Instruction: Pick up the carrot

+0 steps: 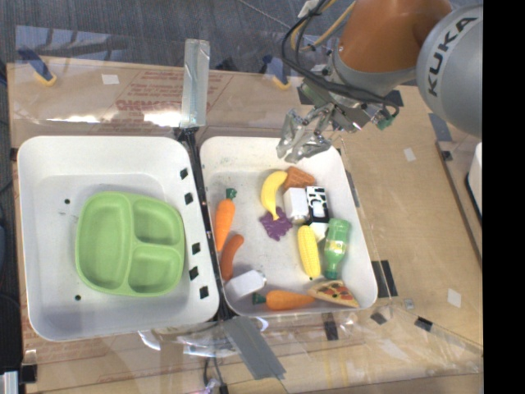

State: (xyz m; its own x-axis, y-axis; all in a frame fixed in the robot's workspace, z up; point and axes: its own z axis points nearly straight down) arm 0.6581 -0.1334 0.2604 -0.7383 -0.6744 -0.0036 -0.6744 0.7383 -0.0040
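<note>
Two bins sit below; jaws (pixel 302 142), apparently empty, hover above the right bin's (pixel 361 245) far edge, carrot (pixel 223 220) untouched.

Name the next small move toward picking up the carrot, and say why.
Probably shift the pincer toward the left wall of the right bin and lower it over the carrot. The pincer hangs above the bin's far edge, near the banana, while the carrot lies upright along the left wall, green top pointing away, a second orange piece just below it.
</note>
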